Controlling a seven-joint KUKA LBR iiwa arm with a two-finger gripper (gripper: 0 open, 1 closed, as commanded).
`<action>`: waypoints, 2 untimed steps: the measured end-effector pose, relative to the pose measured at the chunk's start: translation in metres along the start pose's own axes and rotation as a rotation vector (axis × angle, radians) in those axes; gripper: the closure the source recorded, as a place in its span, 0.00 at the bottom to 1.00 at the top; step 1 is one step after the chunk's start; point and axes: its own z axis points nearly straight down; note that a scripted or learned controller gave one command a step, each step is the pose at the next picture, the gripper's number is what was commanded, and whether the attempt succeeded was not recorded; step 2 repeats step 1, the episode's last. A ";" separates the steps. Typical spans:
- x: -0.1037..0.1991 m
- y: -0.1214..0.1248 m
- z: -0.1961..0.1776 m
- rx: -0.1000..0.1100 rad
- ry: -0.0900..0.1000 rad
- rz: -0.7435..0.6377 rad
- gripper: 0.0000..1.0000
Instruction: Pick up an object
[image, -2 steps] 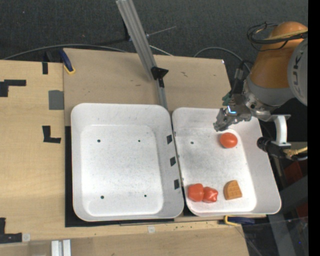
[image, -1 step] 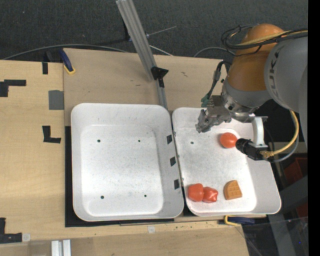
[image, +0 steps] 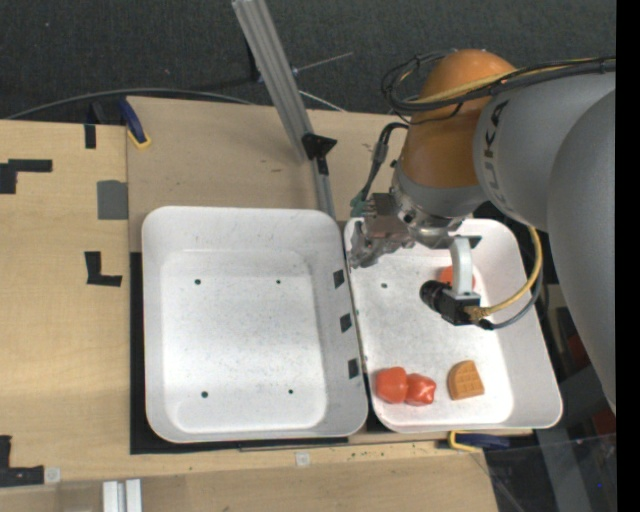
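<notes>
My gripper (image: 372, 243) hangs over the far left corner of the right bin (image: 535, 385), close to the wall shared with the left bin. Two red pieces (image: 392, 384) (image: 421, 390) lie side by side at the near edge of the right bin. A tan waffle-like piece (image: 465, 380) rests just to their right. A small orange-red thing (image: 444, 275) peeks out beside the wrist hardware, mostly hidden. The gripper is well apart from the pieces at the near edge.
The left bin (image: 150, 300) sits beside the right one, with black clips (image: 345, 322) along their shared wall. A slanted metal rail (image: 285, 90) rises behind the bins. A black cable plug (image: 445, 302) and yellow cable hang off the wrist over the right bin.
</notes>
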 end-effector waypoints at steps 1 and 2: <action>0.059 0.010 0.002 -0.001 0.000 0.000 1.00; 0.059 0.010 0.002 -0.001 0.000 0.000 1.00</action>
